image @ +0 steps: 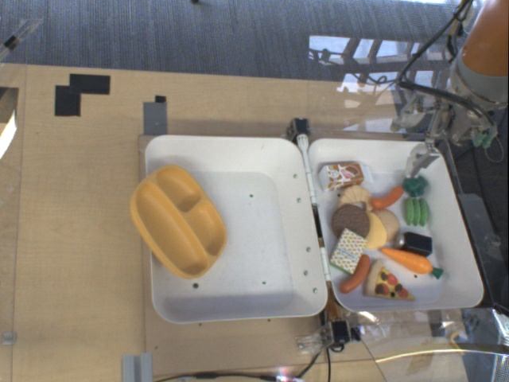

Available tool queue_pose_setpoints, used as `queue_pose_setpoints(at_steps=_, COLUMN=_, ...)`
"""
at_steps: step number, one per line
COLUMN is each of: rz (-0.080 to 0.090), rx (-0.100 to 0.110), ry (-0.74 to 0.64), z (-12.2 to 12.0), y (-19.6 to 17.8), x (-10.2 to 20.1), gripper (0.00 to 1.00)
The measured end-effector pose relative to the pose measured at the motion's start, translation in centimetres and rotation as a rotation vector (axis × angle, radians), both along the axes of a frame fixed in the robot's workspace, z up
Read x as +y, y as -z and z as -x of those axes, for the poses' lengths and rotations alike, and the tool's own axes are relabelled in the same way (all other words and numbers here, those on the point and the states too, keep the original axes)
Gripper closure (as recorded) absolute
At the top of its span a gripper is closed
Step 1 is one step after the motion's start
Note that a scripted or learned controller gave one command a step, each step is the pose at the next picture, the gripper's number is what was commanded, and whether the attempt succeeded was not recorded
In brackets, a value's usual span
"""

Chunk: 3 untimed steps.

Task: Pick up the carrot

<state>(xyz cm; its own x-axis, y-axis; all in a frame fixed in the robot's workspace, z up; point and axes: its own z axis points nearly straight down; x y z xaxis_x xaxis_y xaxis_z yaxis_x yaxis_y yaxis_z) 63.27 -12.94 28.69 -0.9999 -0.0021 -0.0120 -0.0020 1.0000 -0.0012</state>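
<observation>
In the right bin [465, 289], the pizza slice [389, 283] lies nearest. Just beyond it, the carrot [407, 259] rests with its green tip pointing right, beside a sausage [355, 273] on its left. A yellow tray [178, 220] sits in the left bin [262, 293]. My claw [420, 159] hovers over the right bin's far edge, well apart from the carrot; whether it is spread, I cannot tell.
</observation>
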Motion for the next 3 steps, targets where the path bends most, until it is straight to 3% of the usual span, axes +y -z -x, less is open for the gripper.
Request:
queue_pose_setpoints(at_steps=1, rz=-0.004, rx=0.017, ry=-0.212, z=5.1, y=17.3, x=2.6, gripper=0.0)
queue_pose_setpoints(at_steps=2, rz=0.002, rx=-0.007, ry=-0.216, z=9.7, y=19.6, x=-0.3, gripper=0.0)
queue_pose_setpoints(at_steps=3, rz=-0.005, rx=-0.011, ry=-0.407, z=11.9, y=19.7, x=-5.5, gripper=0.0)
